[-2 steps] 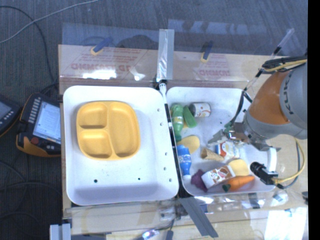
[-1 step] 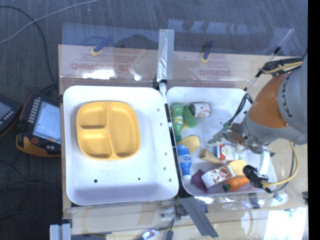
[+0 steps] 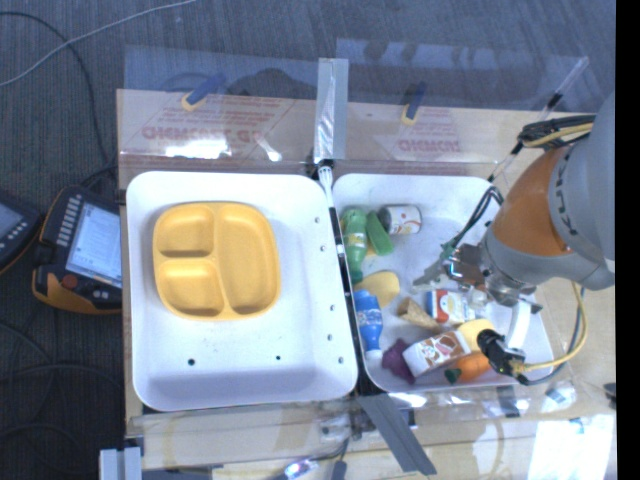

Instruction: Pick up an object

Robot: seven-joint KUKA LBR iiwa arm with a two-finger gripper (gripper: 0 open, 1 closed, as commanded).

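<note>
Dark grey carpet surrounds the bench [image 3: 450, 133], with a cable trailing across the upper left of the frame and a teach pendant [image 3: 75, 253] lying at the left edge. Two shallow white bins sit side by side on the bench. The left bin [image 3: 240, 368] carries a yellow divided plate [image 3: 215, 260] in its upper half. The right bin [image 3: 455, 190] holds a clutter of small things: a green bottle [image 3: 354, 236] beside the shared wall, a small can [image 3: 401, 219] just to its right, a yellow piece [image 3: 381, 286] near the middle, a blue bottle [image 3: 369, 325] below it, and a red-and-white packet [image 3: 437, 352] with a dark purple piece [image 3: 398, 360] toward the lower edge.

From the right of the frame the grey arm with its orange band [image 3: 528, 213] reaches over the right bin. The claw [image 3: 462, 276] hangs low over the pile at centre right, close above a small red-and-white carton [image 3: 447, 305] and near an orange piece [image 3: 469, 368]. How wide it stands and whether anything sits in it cannot be made out, since the wrist and cables cover it.

By the look of it, the step in hand is the descent or the grasp itself, with nothing plainly lifted yet. The likely target is one of the items right under the claw. The next move calls for a firm closure on a single item, then a straight lift clear of its close neighbours, which could snag or be dragged along.
</note>
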